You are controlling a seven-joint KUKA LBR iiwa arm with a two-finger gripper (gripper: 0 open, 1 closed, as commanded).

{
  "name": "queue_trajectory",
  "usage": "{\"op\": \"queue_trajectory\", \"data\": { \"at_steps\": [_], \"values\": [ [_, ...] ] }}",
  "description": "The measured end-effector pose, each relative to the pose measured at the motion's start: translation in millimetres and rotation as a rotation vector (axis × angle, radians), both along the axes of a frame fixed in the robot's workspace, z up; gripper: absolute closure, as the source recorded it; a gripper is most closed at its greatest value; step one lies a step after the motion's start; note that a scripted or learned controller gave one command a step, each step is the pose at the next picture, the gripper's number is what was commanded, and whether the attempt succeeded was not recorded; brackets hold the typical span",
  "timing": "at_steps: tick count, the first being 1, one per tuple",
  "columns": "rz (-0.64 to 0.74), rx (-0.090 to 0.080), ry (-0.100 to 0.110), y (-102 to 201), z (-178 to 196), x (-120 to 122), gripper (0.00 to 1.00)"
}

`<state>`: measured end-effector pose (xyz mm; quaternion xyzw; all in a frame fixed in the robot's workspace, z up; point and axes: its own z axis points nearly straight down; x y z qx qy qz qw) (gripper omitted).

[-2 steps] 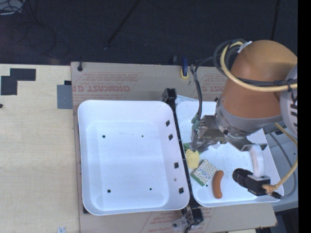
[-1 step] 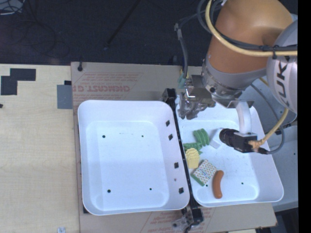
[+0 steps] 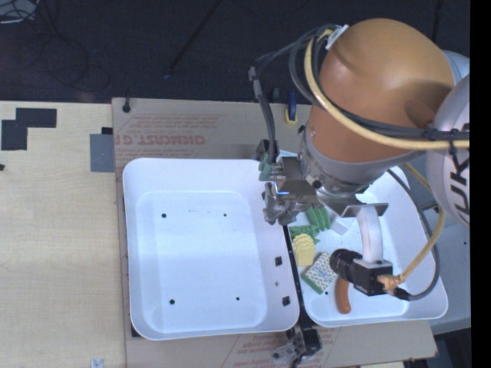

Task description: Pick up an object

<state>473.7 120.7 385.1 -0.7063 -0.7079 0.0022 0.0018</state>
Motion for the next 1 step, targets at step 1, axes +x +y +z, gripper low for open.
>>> {"op": "queue_trajectory", "data": {
  "at_steps": [1],
  "values": [
    [0.001, 0.001, -0.008, 41.7, 68.7, 18.2, 1.00]
  ]
}}
